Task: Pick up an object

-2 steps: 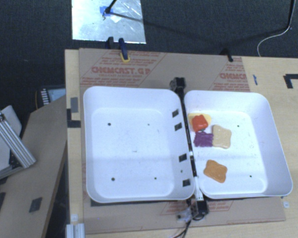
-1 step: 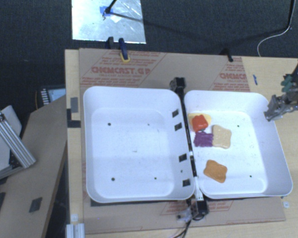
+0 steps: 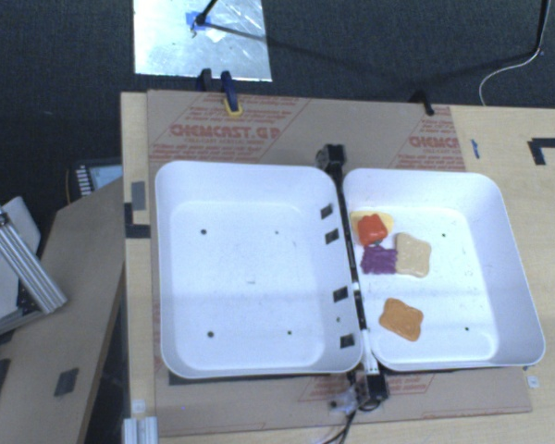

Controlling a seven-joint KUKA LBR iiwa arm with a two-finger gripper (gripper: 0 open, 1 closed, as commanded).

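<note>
Desk (image 3: 388, 123) carried two white bins; right bin (image 3: 499, 276) held red piece (image 3: 371, 228), purple piece (image 3: 378, 260), beige piece (image 3: 413, 255) clustered touching; orange piece (image 3: 400, 319) apart, long axis slightly tilted.

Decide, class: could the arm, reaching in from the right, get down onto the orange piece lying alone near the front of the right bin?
Probably yes. The orange piece lies flat on bare bin floor, apart from the purple piece and tan piece, with nothing above it.
</note>
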